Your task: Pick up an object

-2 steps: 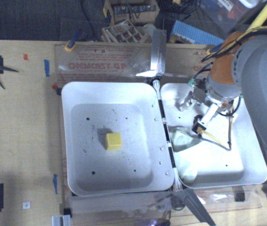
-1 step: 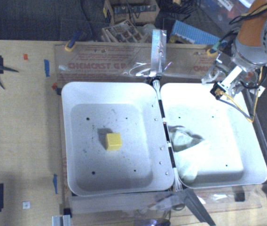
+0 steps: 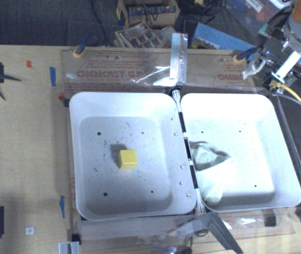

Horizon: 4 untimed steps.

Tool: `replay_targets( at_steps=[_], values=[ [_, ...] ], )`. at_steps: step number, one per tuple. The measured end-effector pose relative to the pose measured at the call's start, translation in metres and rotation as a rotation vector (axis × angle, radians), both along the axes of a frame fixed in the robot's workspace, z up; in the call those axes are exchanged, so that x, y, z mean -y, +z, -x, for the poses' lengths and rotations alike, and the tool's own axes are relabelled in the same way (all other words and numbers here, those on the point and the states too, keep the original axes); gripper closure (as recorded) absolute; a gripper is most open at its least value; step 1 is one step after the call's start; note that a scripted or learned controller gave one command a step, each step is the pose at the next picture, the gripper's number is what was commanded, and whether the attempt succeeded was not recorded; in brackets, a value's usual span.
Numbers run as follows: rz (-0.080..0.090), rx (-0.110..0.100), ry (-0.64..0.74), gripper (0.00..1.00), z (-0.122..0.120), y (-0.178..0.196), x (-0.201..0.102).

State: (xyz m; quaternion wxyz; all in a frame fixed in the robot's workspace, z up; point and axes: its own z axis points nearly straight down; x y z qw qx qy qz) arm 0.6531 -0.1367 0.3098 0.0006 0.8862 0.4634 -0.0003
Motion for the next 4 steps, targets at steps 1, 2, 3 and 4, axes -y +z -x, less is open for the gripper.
replay_targets(
  at_steps=[1,2,3,4],
  values=[
    [-0.002,-0.003,0.052,0.00,-0.013,-0.142,-0.027],
    [-0.001,0.000,-0.516,0.00,-0.014,-0.070,0.012],
    [-0.002,0.000,-0.383,0.00,0.001,-0.215,-0.018],
    [-0.002,0.000,-0.547,0.00,0.022,-0.125,-0.059]
  ],
)
